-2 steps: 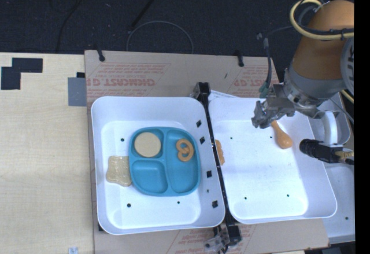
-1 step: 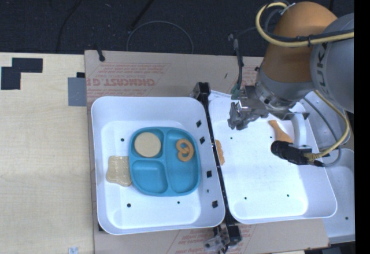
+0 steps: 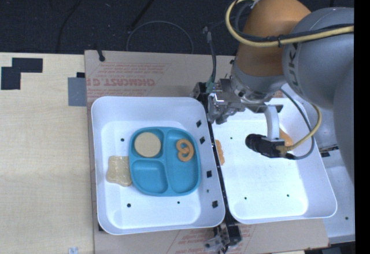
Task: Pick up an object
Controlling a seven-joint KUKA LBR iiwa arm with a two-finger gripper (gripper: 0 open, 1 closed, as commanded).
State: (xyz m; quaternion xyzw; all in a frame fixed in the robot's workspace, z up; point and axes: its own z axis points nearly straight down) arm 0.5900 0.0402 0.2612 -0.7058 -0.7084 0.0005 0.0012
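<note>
Far left: pale tabletop (image 3: 40, 148), a few black and grey patches stuck on it.

Cardboard sheet (image 3: 144, 76) under both bins. Red print on it, upside down from here; looks like "CHEMCAST", the rest unreadable. More red print at the bottom edge, too cut off to read.

Left bin (image 3: 115, 218): pale spongy piece (image 3: 118, 170) touching the left edge of a blue divided tray (image 3: 156, 180). Round tan biscuit (image 3: 147, 144) in the tray's upper-left compartment, pretzel (image 3: 185, 150) in the upper-right. The lower compartments look bare.

Right bin (image 3: 277, 201): small orange piece (image 3: 220, 153) tight against the bin's left wall. A second orange bit (image 3: 284, 137) sits further right, half hidden behind robot hardware.

Claw (image 3: 221, 107) sits over the upper-left corner of the right bin, just above the orange piece, close to the wall between the bins. Cannot tell how far open it is. Nothing seen in its hold.

Judgement: approach step, no grasp made. The orange piece by the wall looks the likeliest target. Next move calls for coming down the frame along the wall and lowering; the wall leaves little room on that side.

Grey arm (image 3: 324, 62) fills the upper right.
</note>
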